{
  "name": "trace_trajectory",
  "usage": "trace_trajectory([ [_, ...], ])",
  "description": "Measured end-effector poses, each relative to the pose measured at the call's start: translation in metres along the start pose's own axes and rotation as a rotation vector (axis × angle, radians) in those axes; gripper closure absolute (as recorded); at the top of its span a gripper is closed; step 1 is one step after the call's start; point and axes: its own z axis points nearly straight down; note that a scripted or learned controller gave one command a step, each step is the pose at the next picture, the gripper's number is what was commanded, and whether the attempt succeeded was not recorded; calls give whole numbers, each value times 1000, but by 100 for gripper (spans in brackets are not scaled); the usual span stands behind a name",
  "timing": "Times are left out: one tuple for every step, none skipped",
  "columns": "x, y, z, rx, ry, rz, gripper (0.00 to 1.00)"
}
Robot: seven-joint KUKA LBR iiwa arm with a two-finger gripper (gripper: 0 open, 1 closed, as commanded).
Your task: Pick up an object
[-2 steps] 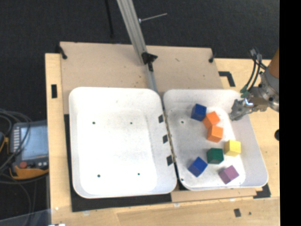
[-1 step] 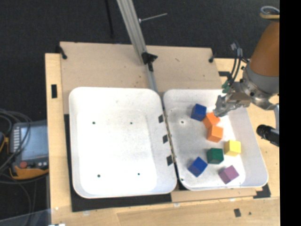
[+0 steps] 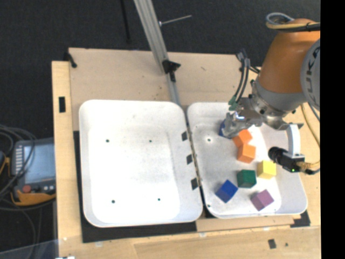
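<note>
On the left we see a white bin (image 3: 135, 161), and beside it the right bin (image 3: 210, 144) holding the blocks: a blue one (image 3: 227, 190) and a green one (image 3: 247, 178) near the front, two orange ones (image 3: 245, 146) stacked close together behind them, a purple one (image 3: 262, 199) at the front right and a yellow one (image 3: 266, 169) just beyond the green. The gripper (image 3: 233, 124) hangs low over the far part of this bin, just beside the upper orange block. We cannot tell how its fingers stand, and we see no block between them.
</note>
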Motion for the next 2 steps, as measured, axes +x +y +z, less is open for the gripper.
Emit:
trace_trajectory([
  [49, 9, 16, 2, 0, 1, 100],
  [91, 13, 21, 2, 0, 1, 100],
])
